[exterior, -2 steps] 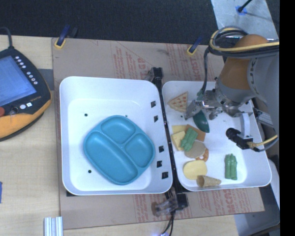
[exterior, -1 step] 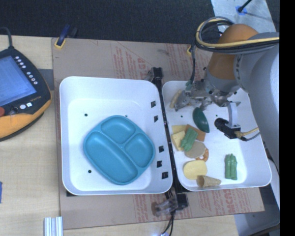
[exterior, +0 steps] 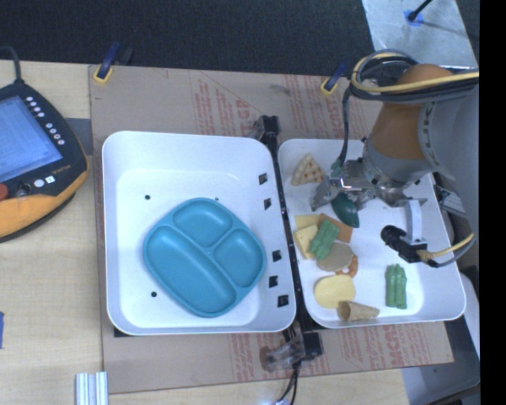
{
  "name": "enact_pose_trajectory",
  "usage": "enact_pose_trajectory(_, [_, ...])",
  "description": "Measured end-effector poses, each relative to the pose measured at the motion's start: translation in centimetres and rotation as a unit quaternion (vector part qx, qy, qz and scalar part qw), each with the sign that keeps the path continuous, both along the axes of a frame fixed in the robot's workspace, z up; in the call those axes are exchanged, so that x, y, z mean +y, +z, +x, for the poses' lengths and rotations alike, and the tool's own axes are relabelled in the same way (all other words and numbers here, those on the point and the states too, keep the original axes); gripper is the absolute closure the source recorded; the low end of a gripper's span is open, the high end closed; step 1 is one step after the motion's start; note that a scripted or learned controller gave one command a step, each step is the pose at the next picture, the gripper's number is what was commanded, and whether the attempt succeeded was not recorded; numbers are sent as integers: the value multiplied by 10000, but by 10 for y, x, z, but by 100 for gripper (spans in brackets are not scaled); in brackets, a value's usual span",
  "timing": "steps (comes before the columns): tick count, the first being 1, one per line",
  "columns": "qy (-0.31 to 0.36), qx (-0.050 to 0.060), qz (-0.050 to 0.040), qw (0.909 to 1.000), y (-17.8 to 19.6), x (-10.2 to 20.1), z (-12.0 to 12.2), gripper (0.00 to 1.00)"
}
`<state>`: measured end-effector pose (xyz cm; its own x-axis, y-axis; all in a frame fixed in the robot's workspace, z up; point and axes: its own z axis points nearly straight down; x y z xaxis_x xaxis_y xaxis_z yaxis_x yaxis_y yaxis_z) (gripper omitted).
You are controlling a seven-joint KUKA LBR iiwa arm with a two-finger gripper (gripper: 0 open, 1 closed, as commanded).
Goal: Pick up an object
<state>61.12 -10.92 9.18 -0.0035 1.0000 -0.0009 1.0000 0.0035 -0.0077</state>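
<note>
My gripper point(exterior: 344, 194) hangs low over the upper middle of the right bin point(exterior: 430, 306), below the grey arm with its orange band. A dark teal piece point(exterior: 348, 213) sits directly under it; whether it is gripped cannot be made out. Toy food lies around it: a tan triangular cracker point(exterior: 306, 172) to the upper left, a yellow cheese wedge point(exterior: 304, 234), a green piece point(exterior: 324, 238), a brown round piece point(exterior: 335, 256), a yellow round piece point(exterior: 333, 289), a cone point(exterior: 357, 312) and a green bundle point(exterior: 395, 286) at the lower right.
The left bin point(exterior: 126, 171) holds a blue divided plate point(exterior: 204, 256). A black divider with clips point(exterior: 277, 226) runs between the bins. A teach pendant point(exterior: 21, 163) lies at the far left of the bench. A black fitting with a yellow cable point(exterior: 402, 241) hangs off the arm.
</note>
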Motion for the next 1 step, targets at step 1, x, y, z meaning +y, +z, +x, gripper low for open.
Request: enact_pose_trajectory(1, [14, -46, 4, 10000, 1, 14, 42, 0])
